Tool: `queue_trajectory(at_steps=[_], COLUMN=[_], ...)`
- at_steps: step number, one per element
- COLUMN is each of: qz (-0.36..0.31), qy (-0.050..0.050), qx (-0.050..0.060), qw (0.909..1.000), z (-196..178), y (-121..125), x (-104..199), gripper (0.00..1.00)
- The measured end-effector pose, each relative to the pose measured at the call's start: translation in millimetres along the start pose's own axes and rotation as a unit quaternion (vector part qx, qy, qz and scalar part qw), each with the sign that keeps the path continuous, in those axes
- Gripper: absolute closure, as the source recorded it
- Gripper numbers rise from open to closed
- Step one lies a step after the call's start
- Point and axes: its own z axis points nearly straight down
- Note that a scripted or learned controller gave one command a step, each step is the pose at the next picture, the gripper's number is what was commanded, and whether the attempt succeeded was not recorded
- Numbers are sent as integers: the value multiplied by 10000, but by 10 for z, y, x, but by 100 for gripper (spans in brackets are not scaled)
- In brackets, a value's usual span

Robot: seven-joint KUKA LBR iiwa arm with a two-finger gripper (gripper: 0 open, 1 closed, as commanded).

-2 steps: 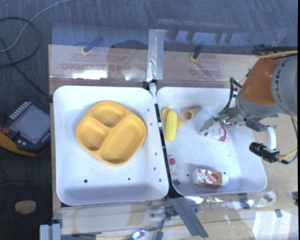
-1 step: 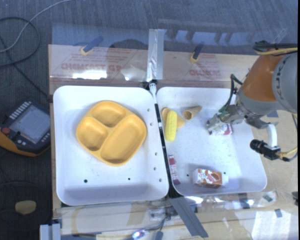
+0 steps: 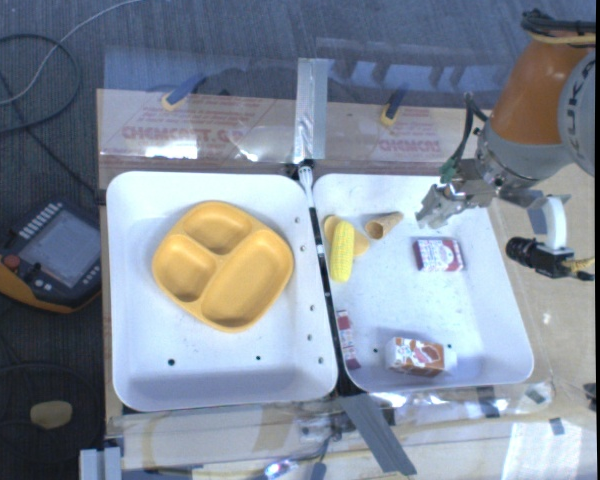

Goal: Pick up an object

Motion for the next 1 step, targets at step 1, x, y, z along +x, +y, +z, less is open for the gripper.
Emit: queue_trajectory(at_steps=[1], qz=[1], qy=[1], qx=[5], qw=[10000], z=[3], y=[-2], x=[0], gripper=[0])
